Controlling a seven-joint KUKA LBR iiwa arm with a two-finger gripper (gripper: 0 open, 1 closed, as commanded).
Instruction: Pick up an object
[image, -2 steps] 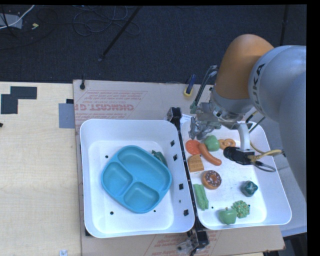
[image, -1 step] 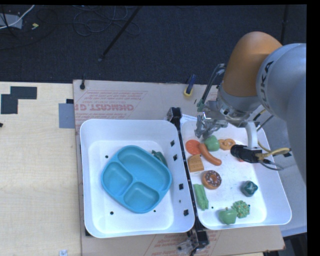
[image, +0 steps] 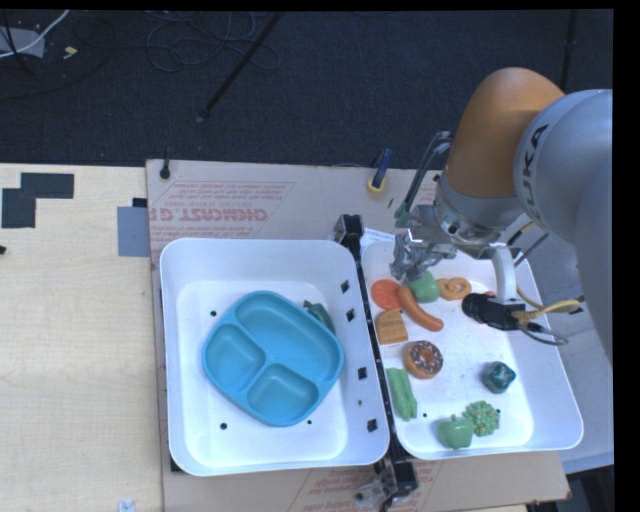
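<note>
My gripper (image: 410, 265) hangs over the far left part of the right bin (image: 560, 400). Just below it lie a green round toy (image: 425, 289), a red-orange carrot-like piece (image: 424, 313) and a red-orange slice (image: 384, 293). An orange ring (image: 455, 288) sits to their right. I see nothing lifted off the bin floor.
Further toys lie in the right bin: a tan cracker (image: 390, 327), a donut (image: 423, 358), a green pod (image: 402, 392), a green pepper (image: 455, 432), broccoli (image: 484, 415) and a dark teal piece (image: 498, 376). The left bin (image: 185, 420) holds a blue divided plate (image: 270, 357) with a dark green item (image: 320, 316) at its edge.
</note>
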